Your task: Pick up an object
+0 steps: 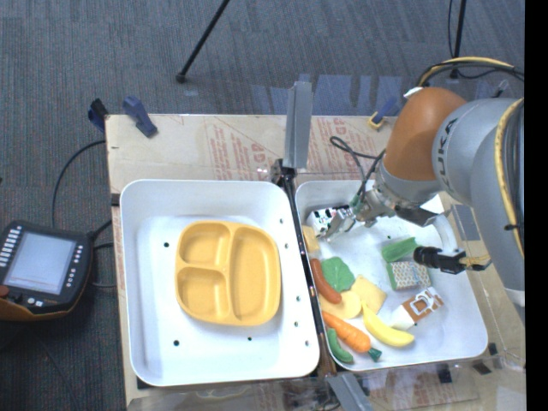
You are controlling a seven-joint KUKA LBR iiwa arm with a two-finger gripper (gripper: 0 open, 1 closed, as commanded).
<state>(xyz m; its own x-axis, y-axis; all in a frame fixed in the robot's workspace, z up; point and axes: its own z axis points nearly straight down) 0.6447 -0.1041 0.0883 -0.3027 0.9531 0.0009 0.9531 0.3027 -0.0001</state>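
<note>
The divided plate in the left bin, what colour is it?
Yellow all over; the divided plate shows best in the camera view.

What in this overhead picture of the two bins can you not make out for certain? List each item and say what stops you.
- Fingers of the gripper, camera view: too small and blurred against a black-and-white object to judge their state.
- Arm: cut off by the right edge.
- Green toy beside the carrot: partly hidden at the right bin rim, identity unclear.
- Small box: printing too small to read.
</note>
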